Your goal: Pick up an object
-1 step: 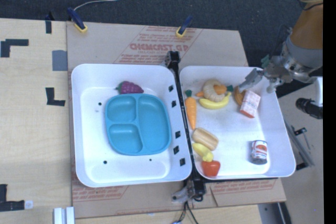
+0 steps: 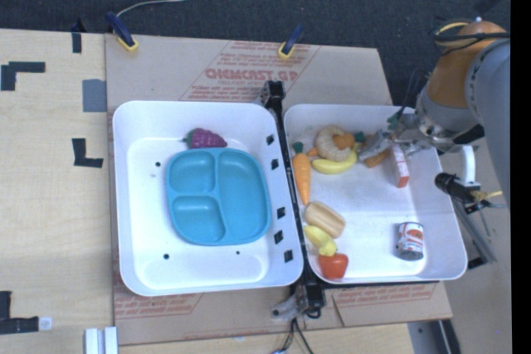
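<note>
The right bin holds several toy foods: a bagel, a banana, a carrot, a hot-dog bun, a red pepper and a small can. My gripper is low over the bin's far right part, just right of the bagel and banana. A small orange piece and a red-and-white stick-shaped item lie right beside it. The view does not show anything held.
The left bin holds a blue divided plate and purple grapes at its far side. The grey arm fills the right edge above the right bin. A black divider separates the bins.
</note>
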Motion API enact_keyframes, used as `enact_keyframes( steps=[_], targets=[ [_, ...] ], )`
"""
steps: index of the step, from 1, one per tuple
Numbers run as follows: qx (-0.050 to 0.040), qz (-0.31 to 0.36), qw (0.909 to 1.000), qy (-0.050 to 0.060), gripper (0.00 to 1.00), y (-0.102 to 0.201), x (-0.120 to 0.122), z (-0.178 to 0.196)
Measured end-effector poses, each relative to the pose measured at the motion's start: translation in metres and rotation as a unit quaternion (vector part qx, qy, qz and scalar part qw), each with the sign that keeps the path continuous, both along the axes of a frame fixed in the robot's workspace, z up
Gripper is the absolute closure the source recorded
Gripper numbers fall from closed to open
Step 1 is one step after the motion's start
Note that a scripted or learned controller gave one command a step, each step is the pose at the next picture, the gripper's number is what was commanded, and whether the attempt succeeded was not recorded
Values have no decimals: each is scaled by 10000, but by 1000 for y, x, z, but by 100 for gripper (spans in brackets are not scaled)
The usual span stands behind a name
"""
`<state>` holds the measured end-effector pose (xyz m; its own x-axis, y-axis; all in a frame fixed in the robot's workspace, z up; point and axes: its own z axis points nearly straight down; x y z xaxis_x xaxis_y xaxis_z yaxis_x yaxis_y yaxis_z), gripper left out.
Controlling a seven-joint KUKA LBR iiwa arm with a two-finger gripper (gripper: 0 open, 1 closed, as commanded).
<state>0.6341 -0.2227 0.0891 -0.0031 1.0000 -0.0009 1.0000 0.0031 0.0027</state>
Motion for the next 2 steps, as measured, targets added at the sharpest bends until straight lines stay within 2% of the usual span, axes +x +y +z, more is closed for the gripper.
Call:
enact_keyframes(
  steps=[1, 2],
  targets=[
    [-13, 9, 10000, 16, 100, 0, -1, 9],
    [0, -4, 10000, 10, 100, 45, 17, 102]
  ],
)
